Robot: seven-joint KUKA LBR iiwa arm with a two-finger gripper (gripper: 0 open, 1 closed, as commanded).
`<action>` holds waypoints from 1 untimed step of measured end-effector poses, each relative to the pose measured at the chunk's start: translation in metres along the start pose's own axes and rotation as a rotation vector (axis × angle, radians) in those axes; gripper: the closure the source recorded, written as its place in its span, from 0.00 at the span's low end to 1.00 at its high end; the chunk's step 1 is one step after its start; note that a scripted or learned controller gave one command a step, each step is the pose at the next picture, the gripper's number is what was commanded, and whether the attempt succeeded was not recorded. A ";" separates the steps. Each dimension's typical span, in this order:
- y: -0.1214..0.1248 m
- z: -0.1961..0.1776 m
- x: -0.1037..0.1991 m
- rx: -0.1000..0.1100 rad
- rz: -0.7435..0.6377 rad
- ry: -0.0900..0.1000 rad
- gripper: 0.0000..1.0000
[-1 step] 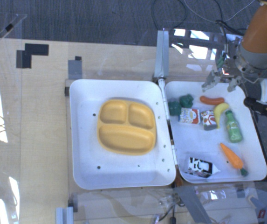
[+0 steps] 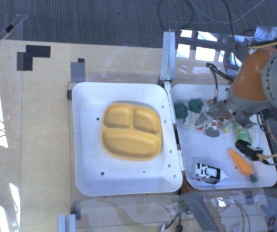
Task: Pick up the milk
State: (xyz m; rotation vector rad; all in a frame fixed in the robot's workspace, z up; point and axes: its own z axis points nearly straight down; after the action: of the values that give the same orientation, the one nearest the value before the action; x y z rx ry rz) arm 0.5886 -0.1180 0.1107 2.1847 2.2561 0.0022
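The milk point(image 2: 208, 172) is a small black-and-white carton lying flat near the front edge of the right bin point(image 2: 264, 178). My gripper point(image 2: 216, 114) hangs over the back half of that bin, above a cluster of small items and well behind the milk. The grey arm with its orange band point(image 2: 253, 74) comes in from the right. Nothing shows between the gripper and the milk except bare bin floor.
Beside the milk to the right lies an orange carrot point(image 2: 241, 162). Green toy vegetables point(image 2: 180, 110) and a pale packet point(image 2: 191, 119) sit at the back left of the right bin. A yellow compartment plate point(image 2: 131, 130) rests in the left bin point(image 2: 87, 144).
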 end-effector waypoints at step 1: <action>0.003 -0.013 0.000 -0.009 -0.001 -0.002 1.00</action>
State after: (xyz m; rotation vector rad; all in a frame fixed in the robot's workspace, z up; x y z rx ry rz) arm 0.5915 -0.1175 0.1239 2.1784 2.2514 0.0111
